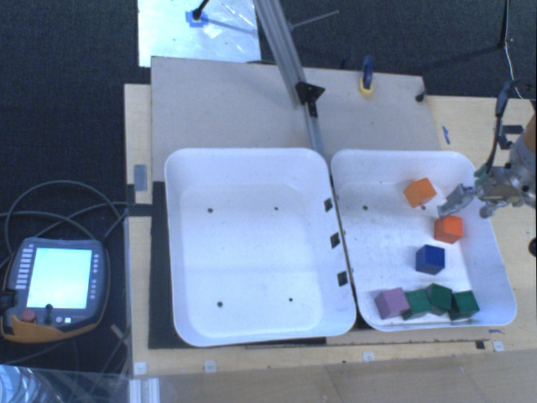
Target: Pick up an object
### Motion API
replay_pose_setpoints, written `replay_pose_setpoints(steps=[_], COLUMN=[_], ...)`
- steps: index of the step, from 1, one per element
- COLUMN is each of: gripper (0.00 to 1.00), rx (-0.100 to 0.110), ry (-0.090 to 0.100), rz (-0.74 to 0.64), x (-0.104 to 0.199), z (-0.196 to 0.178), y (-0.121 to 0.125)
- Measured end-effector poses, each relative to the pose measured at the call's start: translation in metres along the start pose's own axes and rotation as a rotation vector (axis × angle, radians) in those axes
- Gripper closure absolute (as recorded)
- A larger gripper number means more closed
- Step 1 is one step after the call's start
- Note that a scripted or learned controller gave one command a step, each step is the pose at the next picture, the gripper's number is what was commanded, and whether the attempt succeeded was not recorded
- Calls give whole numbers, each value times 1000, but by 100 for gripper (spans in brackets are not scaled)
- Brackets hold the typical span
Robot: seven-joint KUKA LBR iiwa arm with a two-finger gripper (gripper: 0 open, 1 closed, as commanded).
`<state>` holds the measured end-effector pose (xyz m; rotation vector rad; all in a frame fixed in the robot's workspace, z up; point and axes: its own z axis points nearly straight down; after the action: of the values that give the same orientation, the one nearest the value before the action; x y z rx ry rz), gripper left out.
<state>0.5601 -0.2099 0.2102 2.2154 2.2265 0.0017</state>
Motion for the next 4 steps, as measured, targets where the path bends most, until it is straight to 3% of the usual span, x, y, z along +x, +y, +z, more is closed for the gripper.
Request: replay_pose_setpoints(steps=[1,2,3,4], gripper=[0,0,0,0], rx=[0,5,-20,-23], ry=[0,1,-9,-10], rz=[0,1,2,2], x=[0,8,10,10], z=[0,60,93,95], y=[0,0,4,6])
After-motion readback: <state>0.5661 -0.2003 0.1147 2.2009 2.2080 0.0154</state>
